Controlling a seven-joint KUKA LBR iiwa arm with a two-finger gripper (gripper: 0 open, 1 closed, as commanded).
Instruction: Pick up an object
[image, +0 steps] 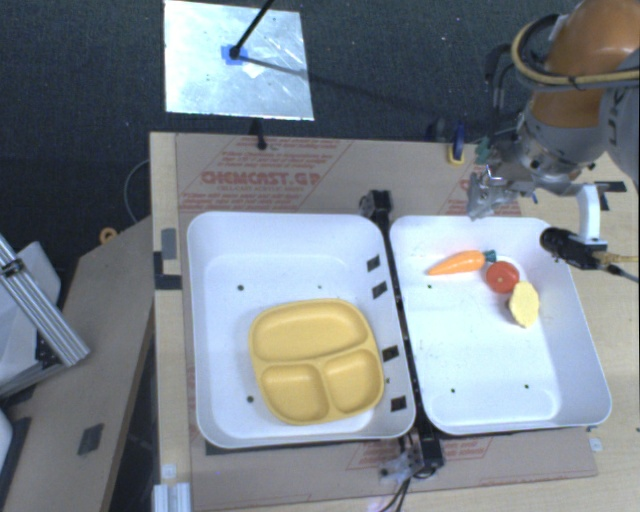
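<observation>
Camera view, upper right of frame: gripper (490, 195) hanging above the far rim of the right bin (500, 400), apart from everything inside it. Too small and blurred to tell whether the fingers are released or clenched; nothing visibly between them. Likely parked high there to leave the bin open for a descent.

Right of centre, inside that bin: carrot (458, 263), red tomato-like piece (502, 276) and pale yellow piece (524, 304), clustered toward the upper right corner, the three close enough to touch or nearly so. Any of them a candidate for the pick; none lifted yet.

Centre left: yellow divided tray (315, 360) lying flat in the left bin (220, 300), probably a drop spot.

Upper arm cropped by the frame's top right corner. Exact nature of the pale yellow piece hard to make out.
</observation>
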